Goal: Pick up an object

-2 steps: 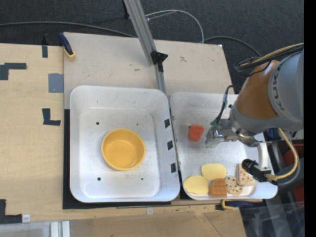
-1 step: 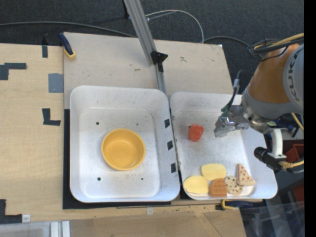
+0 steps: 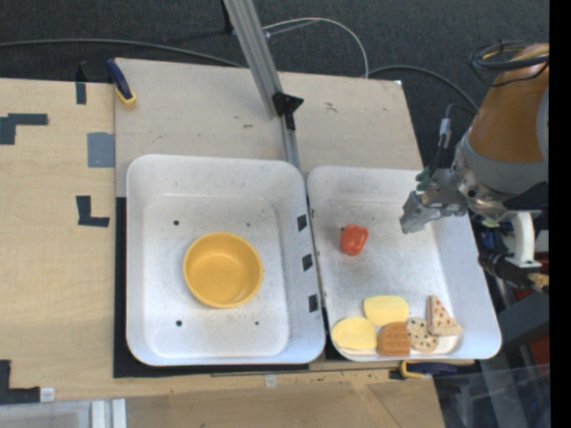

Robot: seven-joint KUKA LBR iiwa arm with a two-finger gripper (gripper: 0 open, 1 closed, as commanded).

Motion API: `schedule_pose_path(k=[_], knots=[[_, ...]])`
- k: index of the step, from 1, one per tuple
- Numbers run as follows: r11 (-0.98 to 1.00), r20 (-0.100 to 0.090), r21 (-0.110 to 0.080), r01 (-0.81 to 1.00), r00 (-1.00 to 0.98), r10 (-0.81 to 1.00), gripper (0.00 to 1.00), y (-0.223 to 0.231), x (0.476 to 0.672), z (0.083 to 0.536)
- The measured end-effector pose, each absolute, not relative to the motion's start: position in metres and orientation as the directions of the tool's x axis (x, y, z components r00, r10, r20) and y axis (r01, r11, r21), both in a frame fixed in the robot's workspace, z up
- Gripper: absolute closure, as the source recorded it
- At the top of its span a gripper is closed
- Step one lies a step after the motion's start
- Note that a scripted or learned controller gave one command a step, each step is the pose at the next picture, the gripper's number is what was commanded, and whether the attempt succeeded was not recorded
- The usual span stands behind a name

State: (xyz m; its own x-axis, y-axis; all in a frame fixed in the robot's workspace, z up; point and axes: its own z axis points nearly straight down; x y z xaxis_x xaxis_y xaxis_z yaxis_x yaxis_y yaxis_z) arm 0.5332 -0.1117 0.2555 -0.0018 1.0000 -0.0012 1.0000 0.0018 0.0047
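A small red object lies in the upper middle of the right bin. Along that bin's front edge sit two pale yellow rounded pieces, an orange-brown waffle-like piece, a speckled cookie piece and a wedge-shaped slice. A yellow bowl rests in the left bin. My gripper hangs over the right bin's right side, to the right of the red object and apart from it, with nothing visibly held.
A metal pole slants down from the top to the gap between the bins. A blue and yellow clamp sits at the board's back left corner. Cables run behind the bench.
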Motion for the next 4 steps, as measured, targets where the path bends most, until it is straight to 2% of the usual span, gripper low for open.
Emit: schedule_pose_path(k=[1,2,3,4], knots=[[0.005,0.001,-0.002,1.0,-0.005,1.0,1.0,-0.069,0.534,0.249],[0.007,0.002,-0.004,1.0,-0.007,1.0,1.0,-0.01,0.527,0.235],[0.008,0.002,-0.002,1.0,-0.008,1.0,1.0,0.045,0.526,0.243],[0.007,0.001,-0.005,1.0,-0.007,1.0,1.0,0.098,0.525,0.226]])
